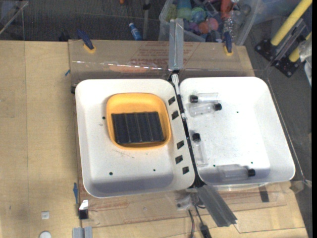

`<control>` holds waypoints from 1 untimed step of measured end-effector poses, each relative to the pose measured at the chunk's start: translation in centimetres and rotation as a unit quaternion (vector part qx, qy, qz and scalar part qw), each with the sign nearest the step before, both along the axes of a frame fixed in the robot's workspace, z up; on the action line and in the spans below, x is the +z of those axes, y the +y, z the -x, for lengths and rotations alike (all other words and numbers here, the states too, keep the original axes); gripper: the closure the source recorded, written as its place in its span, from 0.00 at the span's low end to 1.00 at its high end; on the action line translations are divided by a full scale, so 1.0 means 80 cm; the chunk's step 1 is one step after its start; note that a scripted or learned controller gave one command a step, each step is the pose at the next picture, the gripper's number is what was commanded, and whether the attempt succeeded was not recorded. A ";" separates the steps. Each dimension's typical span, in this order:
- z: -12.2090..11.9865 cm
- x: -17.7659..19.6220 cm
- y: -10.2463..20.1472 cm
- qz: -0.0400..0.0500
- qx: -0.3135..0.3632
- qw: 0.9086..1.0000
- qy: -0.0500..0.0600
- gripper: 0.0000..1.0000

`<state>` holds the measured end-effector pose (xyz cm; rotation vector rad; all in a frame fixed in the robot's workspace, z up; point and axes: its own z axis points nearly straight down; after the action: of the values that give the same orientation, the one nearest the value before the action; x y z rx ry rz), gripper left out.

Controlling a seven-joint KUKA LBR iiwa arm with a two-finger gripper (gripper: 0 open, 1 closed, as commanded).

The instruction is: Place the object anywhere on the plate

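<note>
An orange-yellow plate (135,99) lies in the left white bin (94,157), slightly toward its back. A dark grey rectangular object with raised ribs (137,127) rests flat on the plate and covers its front half. The ribs run front to back.
The right white bin (252,128) holds three clear plastic pieces with black caps: one at the back (205,105), one by the divider (198,145), one at the front (237,171). A black-tabbed divider (179,133) separates the bins. A box of colourful toys (208,6) stands behind the bench.
</note>
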<state>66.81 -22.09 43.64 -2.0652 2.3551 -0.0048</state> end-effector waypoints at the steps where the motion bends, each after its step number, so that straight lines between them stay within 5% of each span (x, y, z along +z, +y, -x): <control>1: 0.000 -0.001 0.000 0.001 0.157 0.988 0.000 1.00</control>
<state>66.81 -22.06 43.59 -2.4099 2.0030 -0.0046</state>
